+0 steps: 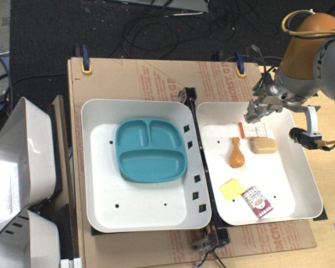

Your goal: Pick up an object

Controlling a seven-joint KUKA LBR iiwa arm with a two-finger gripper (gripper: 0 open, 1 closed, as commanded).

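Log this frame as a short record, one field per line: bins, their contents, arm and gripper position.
left bin: teal divided plate
right bin: white and red packet, tan block, orange drumstick-shaped toy, yellow square, patterned small box
arm: enters from the right, over the right bin's far edge
gripper: above the packet, far side of the right bin
held object: none seen

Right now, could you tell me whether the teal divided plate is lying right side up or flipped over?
Right side up: the teal divided plate lies flat in the left bin, its three compartments facing upward.
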